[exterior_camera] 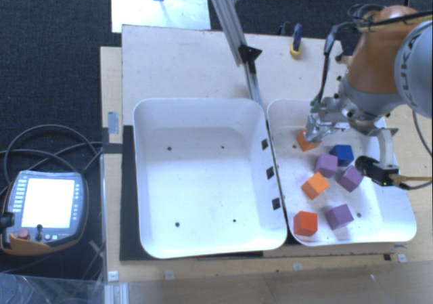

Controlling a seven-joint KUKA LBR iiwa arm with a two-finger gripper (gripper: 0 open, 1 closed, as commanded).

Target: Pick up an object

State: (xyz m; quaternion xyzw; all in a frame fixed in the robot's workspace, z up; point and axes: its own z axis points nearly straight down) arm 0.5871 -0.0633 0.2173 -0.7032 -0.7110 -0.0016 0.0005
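jaws (pixel 313 135): down on the orange block (pixel 304 141) in your right bin (pixel 406 228); grip state, you cannot tell.

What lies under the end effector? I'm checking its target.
An orange block shows partly beneath the end effector, in the right bin. The rest of it is covered.

bright, even overhead light; bins (pixel 203 110) glare white; soft focus
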